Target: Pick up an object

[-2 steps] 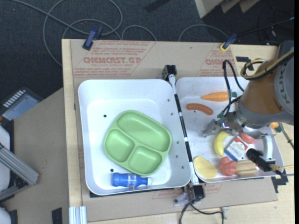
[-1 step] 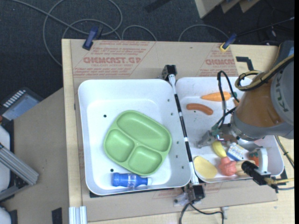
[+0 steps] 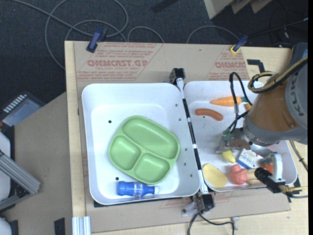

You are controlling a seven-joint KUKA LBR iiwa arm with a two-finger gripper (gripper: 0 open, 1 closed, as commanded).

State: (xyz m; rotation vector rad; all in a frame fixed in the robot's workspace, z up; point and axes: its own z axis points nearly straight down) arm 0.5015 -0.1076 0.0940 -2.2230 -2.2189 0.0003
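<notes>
The task named no one thing, so the candidates were the small items in the right bin. A carrot lay near the far wall, with a sausage just in front of it and a little to the left. Toward the near side sat a pale yellow piece against the near left corner, a pinkish-red lump just beside it on the right, and a smaller yellow bit a little farther back. A small white and blue packet lay tilted close to that yellow bit.

The arm came in from the right, its orange band over the right bin, and the tool was down among those near-side items, right above the small yellow bit. Whether the tool was spread or pressed together I could not tell; the wrist hid it, and nothing showed clearly between its tips.

Over in the left bin, a green divided plate lay at a slant in the middle, and a blue bottle lay on its side near the front wall, just beside the plate. Both bins rested on the bench, touching along a shared edge.
</notes>
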